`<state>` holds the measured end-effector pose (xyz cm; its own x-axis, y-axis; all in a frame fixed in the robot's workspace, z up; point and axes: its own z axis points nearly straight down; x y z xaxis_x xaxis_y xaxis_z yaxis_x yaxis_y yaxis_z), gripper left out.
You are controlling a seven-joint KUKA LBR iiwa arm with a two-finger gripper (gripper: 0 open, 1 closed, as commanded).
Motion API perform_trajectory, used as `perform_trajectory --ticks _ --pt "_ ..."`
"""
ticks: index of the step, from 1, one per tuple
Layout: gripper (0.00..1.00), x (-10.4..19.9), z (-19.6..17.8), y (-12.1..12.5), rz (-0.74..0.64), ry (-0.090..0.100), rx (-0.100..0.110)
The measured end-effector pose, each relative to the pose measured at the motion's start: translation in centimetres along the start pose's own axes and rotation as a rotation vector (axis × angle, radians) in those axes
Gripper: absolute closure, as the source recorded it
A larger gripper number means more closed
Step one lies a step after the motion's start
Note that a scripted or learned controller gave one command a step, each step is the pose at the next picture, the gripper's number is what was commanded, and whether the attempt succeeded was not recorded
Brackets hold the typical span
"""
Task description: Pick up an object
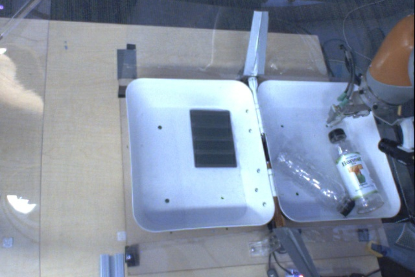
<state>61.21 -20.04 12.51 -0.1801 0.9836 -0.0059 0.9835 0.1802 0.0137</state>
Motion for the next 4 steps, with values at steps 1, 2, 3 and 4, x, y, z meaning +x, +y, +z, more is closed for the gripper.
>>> perform_trajectory --ticks 1,2,3,4 --pt "0.0 0.0 0.0 0.0 0.0 0.0 0.0" --pt "0.0 -0.1 3.6 -1.9 -0.032 0.002 0.004" --pt "0.0 -0.5 3.7 0.4 -0.06 0.003 0.004" --pt "0.0 -0.1 3.6 -2.0 -0.044 0.003 0.004"
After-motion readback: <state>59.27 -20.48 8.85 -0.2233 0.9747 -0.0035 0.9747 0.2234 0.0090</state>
